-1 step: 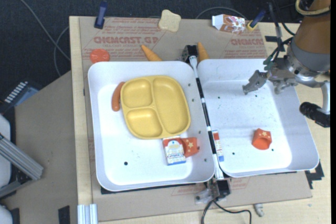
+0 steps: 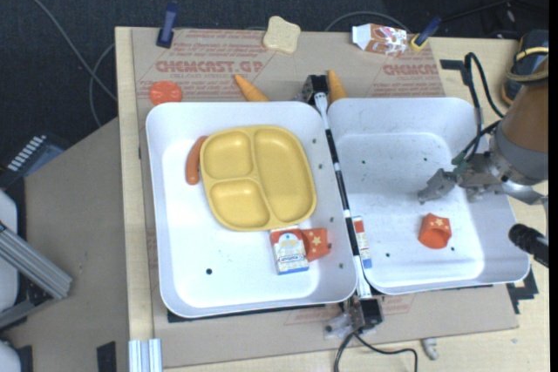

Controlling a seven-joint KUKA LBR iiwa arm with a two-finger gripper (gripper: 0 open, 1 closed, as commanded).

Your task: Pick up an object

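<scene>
My gripper (image 2: 438, 186) hangs over the right part of the right bin (image 2: 392, 122), with the arm coming in from the right edge. A small orange-red cup-like object (image 2: 434, 232) lies on the bin floor just below the gripper in the picture, apart from it. In the left bin (image 2: 174, 274) a yellow divided plate (image 2: 258, 177) sits in the middle. An orange-red sausage (image 2: 193, 161) lies against the plate's left side. A small white and red carton (image 2: 292, 250) lies below the plate with a red piece (image 2: 317, 243) beside it.
On the cardboard behind the bins lie a bread slice (image 2: 281, 34), a carrot (image 2: 250, 88), an orange piece (image 2: 336, 84), a red disc (image 2: 163, 91), a blue clip (image 2: 166, 23) and a white-orange packet (image 2: 381, 37). Cables run at the right.
</scene>
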